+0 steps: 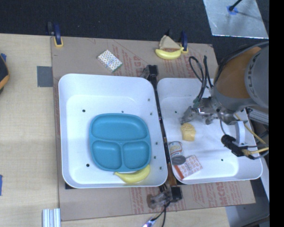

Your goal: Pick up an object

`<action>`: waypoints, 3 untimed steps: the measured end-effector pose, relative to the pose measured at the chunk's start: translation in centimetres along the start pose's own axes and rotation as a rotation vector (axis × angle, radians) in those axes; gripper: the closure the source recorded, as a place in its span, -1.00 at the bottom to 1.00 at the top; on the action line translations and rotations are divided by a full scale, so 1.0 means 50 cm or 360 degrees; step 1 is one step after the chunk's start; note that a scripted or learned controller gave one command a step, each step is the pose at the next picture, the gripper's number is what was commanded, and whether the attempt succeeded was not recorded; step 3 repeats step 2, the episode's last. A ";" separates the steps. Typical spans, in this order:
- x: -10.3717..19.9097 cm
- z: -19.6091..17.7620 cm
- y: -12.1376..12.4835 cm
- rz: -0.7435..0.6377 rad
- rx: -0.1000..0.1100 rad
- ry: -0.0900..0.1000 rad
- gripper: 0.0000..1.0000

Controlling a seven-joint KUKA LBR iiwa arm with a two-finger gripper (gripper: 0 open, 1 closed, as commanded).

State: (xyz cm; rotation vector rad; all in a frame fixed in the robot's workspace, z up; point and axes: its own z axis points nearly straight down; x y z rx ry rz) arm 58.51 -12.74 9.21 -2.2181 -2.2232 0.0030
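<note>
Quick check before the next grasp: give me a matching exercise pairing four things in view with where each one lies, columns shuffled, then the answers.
Things:
1. blue divided plate
2. small can
3. banana
4. patterned packet

Places:
A. on the cardboard above the left bin
B. middle of the left bin
C. left edge of the right bin, beside a red-and-white packet
D. bottom edge of the left bin, against the plate

Pairs: 1-B, 2-C, 3-D, 4-A
</note>
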 end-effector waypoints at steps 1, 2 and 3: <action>0.062 0.001 -0.037 -0.0005 0.0003 0.0000 -1.00; 0.059 -0.021 -0.036 -0.0010 0.0003 -0.0003 1.00; 0.059 -0.021 -0.036 -0.0010 0.0003 -0.0003 1.00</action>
